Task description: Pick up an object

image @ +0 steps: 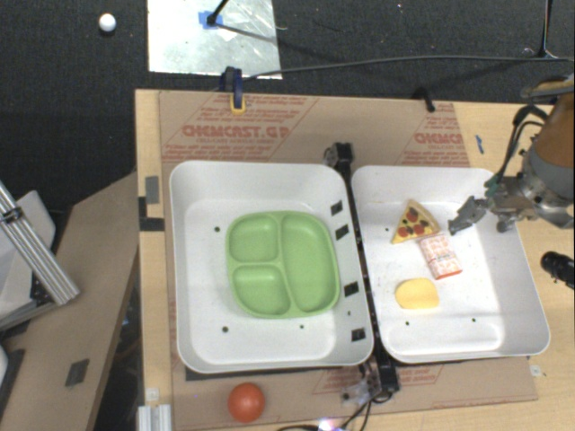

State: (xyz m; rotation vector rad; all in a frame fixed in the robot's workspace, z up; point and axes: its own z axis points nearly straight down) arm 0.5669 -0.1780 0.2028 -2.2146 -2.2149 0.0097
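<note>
So the right bin [503, 330] has three candidates in it: a pizza slice toy [413, 223] toward the back, a small pink-and-white packet [441, 257] just in front of it and nearly touching, and a yellow lump [417, 294] nearer the front wall. Using the packet as the landmark, the pizza sits just behind and left of it, the yellow piece just in front and left.

Handling guess: all three look light. The packet looks flat and maybe crinkly, so it would be hard to get fingers under. The pizza slice looks like stiff plastic, thin, probably a bit slick. The yellow lump looks like the friendliest pick, rounded and thick enough to pinch across its short side.

The gripper [483, 212] hangs over the right bin, to the right of the packet and a bit behind it. Its fingers look spread apart, a dark one pointing toward the pizza, and nothing sits between them or touches them as far as the view shows.

The left bin [193, 241] holds a green divided tray [282, 263].
</note>
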